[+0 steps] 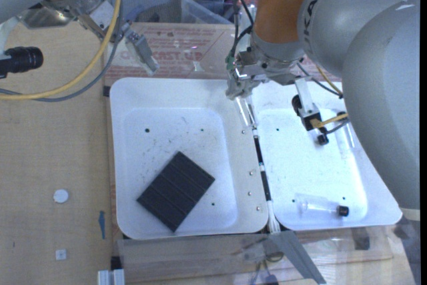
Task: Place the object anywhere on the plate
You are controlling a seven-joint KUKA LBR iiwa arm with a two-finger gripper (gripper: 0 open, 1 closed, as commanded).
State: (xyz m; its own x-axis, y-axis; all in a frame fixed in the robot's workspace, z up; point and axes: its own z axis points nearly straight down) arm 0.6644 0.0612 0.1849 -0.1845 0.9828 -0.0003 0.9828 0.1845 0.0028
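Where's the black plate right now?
The black plate lies in the left bin, toward its near edge, well left of the gripper.

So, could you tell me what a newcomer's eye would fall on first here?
Probably the big grey arm with its orange band, reaching in from the right over the far edge where the two white bins meet. Next, the dark ridged plate lying flat in the left bin, and the small clear syringe near the right bin's front edge.

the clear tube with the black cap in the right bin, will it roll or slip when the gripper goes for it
The clear tube looks round and slim, so it probably rolls if nudged sideways. Its smooth, see-through wall likely slips between fingers. It seems light, lying flat on the right bin floor.
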